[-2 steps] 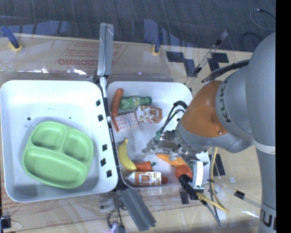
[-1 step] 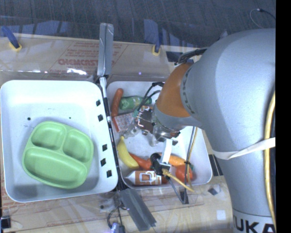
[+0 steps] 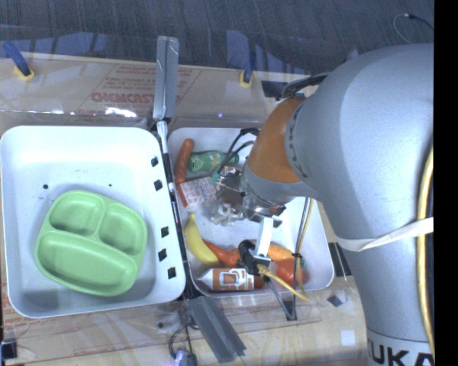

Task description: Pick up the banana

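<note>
Seemingly mid-approach, the gripper [image 3: 230,198] hovers near the banana [image 3: 198,242], its jaw state unclear to me, and must descend leftward.

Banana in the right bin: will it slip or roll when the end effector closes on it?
The banana looks smooth and curved, so it may twist out of a pinch. It lies against the bin wall among other items, so it probably won't roll far.

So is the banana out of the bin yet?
No. The banana lies in the right bin, by its left wall, beside the carrot.
</note>
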Available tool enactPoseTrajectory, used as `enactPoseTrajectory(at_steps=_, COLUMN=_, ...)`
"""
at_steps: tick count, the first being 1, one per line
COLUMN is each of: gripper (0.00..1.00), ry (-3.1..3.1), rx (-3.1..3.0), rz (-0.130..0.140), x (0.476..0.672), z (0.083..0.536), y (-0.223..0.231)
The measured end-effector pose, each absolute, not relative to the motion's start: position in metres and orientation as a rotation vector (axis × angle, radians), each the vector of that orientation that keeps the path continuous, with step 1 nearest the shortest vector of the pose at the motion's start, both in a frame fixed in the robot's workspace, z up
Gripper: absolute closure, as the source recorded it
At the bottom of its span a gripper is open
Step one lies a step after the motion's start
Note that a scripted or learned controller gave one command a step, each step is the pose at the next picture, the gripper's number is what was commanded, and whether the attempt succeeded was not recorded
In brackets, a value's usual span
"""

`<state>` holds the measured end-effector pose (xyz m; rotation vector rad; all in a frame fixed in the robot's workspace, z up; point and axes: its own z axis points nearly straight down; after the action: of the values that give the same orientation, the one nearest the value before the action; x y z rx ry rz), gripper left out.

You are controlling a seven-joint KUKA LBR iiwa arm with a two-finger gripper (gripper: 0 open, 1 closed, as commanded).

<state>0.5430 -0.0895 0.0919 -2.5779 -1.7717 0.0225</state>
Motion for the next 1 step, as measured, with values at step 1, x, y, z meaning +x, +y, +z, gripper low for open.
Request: enactPoseTrajectory(at_steps=1, gripper=0.0, ry=-1.772, rx=-2.578, rz=0.023, x=0.543, z=0.0919, y=-0.0896)
